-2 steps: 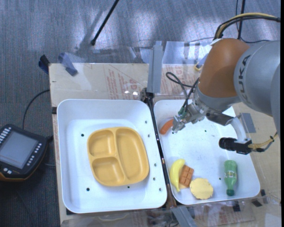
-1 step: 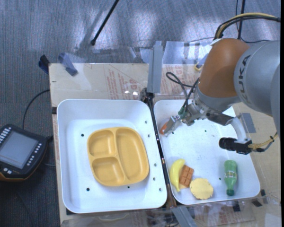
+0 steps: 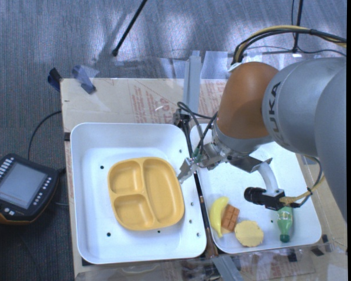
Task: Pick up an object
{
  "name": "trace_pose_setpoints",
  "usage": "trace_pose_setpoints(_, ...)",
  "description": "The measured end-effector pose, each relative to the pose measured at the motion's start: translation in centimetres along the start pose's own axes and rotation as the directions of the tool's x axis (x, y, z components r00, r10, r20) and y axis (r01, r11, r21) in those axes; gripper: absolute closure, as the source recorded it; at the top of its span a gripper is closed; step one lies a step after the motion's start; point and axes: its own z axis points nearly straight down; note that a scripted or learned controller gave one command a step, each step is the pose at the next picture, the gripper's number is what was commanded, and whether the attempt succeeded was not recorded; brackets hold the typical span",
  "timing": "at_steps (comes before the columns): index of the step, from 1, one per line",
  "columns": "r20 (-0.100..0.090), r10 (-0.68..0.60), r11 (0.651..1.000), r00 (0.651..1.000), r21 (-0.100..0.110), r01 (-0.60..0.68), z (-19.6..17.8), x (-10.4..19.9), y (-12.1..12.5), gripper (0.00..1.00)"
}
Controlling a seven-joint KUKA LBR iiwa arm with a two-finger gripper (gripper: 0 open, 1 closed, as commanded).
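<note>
The yellow tray (image 3: 145, 192), with three compartments, lies flat in the left bin (image 3: 93, 139), a little toward that bin's right wall. Just beyond the tray's right rim, over the seam where the two bins meet, hangs the tool (image 3: 186, 170); its metal tip points down and left toward the tray, and nothing shows between its fingers. Whether they are apart or together I cannot tell at this slant. The grey arm (image 3: 304, 110), with its orange band, fills the space above the right bin (image 3: 307, 215).

Right of the tray, in the right bin's near part, lie four small things in a row. A banana (image 3: 218, 215) is closest to the tray, with a brown waffle (image 3: 230, 218) touching it. A round yellow cookie (image 3: 248, 233) sits just beside the waffle, and a green bottle (image 3: 285, 223) stands farthest from the tray. All four rest on the bin floor, apart from the tool. On the floor, well left of the tray, lies a pendant (image 3: 17, 187).
</note>
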Motion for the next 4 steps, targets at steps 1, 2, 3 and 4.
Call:
trace_pose_setpoints(1,0.003,0.017,1.000,1.000,0.003,-0.017,0.0,-1.8,-8.0,0.00)
trace_pose_setpoints(2,0.003,0.111,0.994,0.994,0.000,-0.111,0.0,-8.3,-7.6,0.00)
trace_pose_setpoints(3,-0.001,0.045,0.999,0.999,0.004,-0.045,10.1,-10.3,-12.7,0.00)
trace_pose_setpoints(4,-0.003,0.048,0.999,0.999,0.004,-0.048,9.2,-10.2,-12.7,1.00)
